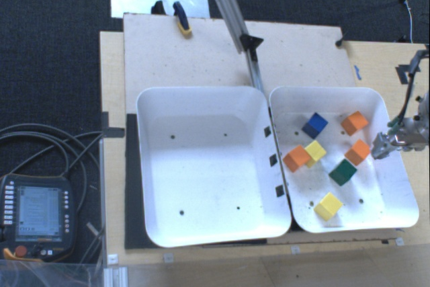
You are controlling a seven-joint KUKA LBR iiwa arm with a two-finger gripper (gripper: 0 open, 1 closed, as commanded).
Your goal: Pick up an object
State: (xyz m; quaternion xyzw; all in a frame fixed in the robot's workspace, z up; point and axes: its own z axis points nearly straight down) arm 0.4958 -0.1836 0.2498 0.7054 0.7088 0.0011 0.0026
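Seven small cubes lie in the right white bin [395, 193], while the left white bin [154, 111] sits touching it along their shared edge on the worktop [295, 50]. Taking the right bin as a clock face, a blue cube [314, 125] lies toward 11 o'clock, an orange cube [354, 122] toward 1 o'clock, and a second orange cube [358, 152] toward 3 o'clock, just beside the gripper. A yellow cube [315, 151] rests near the centre, touching a third orange cube [296, 158] that sits toward 9 o'clock. A green cube [342, 173] lies just below centre, near the 3 o'clock orange cube, and a second yellow cube [328, 206] sits toward 6 o'clock, apart from the others. The gripper [384, 146] comes in at the bin's 3 o'clock rim, its metal tip close against the nearest orange cube; whether the fingers are spread or closed cannot be told, and no cube is seen between them. Outside the bins, a teach pendant [37, 215] with its cables rests at the worktop's 8 o'clock side.
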